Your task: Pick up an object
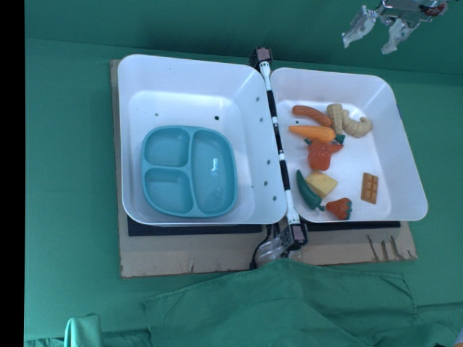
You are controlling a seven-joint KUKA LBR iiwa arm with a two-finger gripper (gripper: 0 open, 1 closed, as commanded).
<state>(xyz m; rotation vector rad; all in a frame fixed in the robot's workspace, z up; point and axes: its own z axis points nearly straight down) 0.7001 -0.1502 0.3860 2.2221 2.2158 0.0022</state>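
The left bin (189, 85) holds a teal divided plate (189, 170), lying flat in its near half. A black-and-white hinge strip (278, 147) runs between the two bins. In the right bin (391, 114) the toy foods cluster toward its left and middle: a sausage (311, 113) and an orange carrot (312, 131) at the far side, a tan peanut-shaped piece (347, 121) just beside them, a red pepper (322, 155) below, then a green pod (307, 192) touching a yellow wedge (322, 184), a small red piece (339, 208) and a brown waffle block (370, 188) set apart. The gripper (373, 37) hangs above the bench beyond the right bin's far edge, fingers spread wide and holding nothing, well apart from the foods.
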